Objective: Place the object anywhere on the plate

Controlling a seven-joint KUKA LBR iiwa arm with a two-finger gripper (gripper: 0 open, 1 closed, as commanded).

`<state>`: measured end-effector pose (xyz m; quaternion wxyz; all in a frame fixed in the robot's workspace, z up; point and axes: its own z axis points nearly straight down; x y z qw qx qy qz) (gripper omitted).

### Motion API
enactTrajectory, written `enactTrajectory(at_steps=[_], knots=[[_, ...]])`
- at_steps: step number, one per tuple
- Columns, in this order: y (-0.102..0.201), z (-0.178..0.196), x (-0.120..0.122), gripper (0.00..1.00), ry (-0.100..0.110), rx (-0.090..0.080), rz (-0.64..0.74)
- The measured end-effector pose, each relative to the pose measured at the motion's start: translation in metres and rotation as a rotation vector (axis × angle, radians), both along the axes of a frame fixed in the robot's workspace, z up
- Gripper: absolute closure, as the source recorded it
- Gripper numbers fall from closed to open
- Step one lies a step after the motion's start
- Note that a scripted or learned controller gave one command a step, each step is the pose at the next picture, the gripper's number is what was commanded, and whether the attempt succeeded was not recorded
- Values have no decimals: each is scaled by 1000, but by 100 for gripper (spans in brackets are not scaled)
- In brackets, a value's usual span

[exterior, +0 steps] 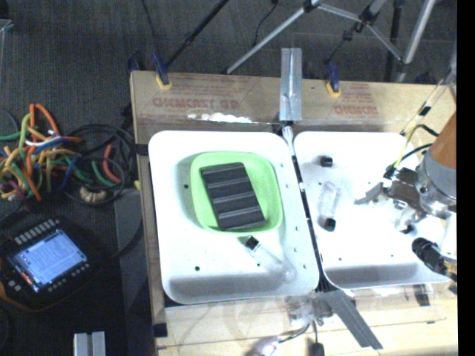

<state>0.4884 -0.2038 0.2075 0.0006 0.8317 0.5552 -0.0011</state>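
Far to my left, off the tabletop, a tangle of coloured cables (44, 154) lies on the dark floor, with a handheld screen unit (46, 259) glowing blue below it. The left bin (167, 273) holds the green plate (271, 191), and a dark ribbed block (232, 195) already covers most of it, leaving only a green border. Just off the plate's lower right edge lies a clear tube with a black cap (261, 251), toward the bin's front corner. A metal strip (291, 87) marks the seam between the bins. In the right bin (356, 273) a small black piece (326, 161) lies near the back, and another clear black-capped vial (328, 206) lies left of centre; white floor lies open around both. My pincer (397, 199) hovers at that bin's right side, and I cannot tell whether its grip is parted or closed
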Motion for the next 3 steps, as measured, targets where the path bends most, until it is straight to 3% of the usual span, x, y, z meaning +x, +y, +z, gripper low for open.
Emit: enactTrajectory(at_steps=[1, 2, 3], knots=[[35, -43, -5, 0, 2, 3, 28], [-8, 21, -4, 0, 0, 2, 251], [-7, 102, -4, 0, -1, -1, 168]])
